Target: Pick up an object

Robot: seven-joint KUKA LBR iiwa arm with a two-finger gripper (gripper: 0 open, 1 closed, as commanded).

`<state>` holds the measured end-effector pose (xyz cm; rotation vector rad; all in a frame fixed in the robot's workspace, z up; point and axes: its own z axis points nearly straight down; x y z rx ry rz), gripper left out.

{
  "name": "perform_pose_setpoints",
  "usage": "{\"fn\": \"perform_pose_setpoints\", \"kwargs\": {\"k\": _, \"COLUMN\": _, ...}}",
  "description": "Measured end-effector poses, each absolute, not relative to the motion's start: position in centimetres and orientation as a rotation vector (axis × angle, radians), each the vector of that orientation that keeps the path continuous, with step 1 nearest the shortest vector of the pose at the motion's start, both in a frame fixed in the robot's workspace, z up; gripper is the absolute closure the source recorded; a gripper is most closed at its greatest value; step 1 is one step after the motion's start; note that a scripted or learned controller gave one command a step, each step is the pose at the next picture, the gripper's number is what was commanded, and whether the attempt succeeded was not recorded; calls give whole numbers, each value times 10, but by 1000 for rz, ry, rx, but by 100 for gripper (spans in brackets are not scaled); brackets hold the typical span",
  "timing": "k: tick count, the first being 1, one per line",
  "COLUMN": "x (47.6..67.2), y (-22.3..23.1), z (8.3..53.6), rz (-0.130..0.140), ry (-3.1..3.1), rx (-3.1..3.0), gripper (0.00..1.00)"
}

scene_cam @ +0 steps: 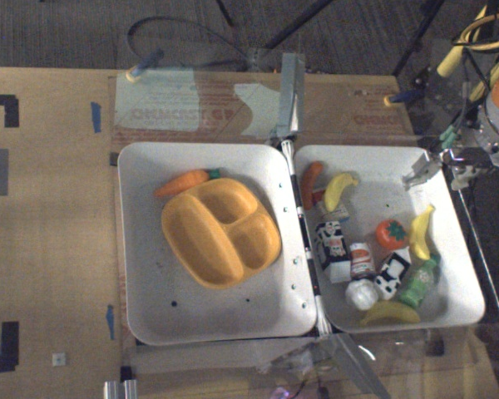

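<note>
My gripper (pixel 428 166) hangs over the back right corner of the right bin (pixel 387 160), with nothing visibly in it. Below it in that bin lie a yellow banana (pixel 421 232), a red tomato (pixel 392 233), a green bottle (pixel 420 282) and a black-and-white cow-pattern carton (pixel 392 274). Further left are a second cow carton (pixel 331 244), a small bottle with a red label (pixel 362 260), another banana (pixel 339 189) and a reddish sausage-shaped toy (pixel 312 176). A third banana (pixel 391 312) and a white round piece (pixel 362 293) lie at the front.
The left bin (pixel 141 264) holds an orange divided plate (pixel 220 231) and a carrot (pixel 183 183) behind it. A metal divider (pixel 303 239) runs between the bins. Cables and stands crowd the far right beside the arm (pixel 492 115).
</note>
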<state>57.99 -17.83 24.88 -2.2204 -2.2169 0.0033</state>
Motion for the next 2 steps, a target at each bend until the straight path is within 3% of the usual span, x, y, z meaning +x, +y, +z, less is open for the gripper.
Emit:
{"fn": "perform_pose_setpoints", "kwargs": {"k": 1, "x": 549, "y": -211, "z": 135, "rz": 3, "ry": -2203, "rx": -2234, "gripper": 0}}
{"fn": "perform_pose_setpoints", "kwargs": {"k": 2, "x": 553, "y": -210, "z": 115, "rz": -29, "ry": -2307, "rx": -2159, "gripper": 0}}
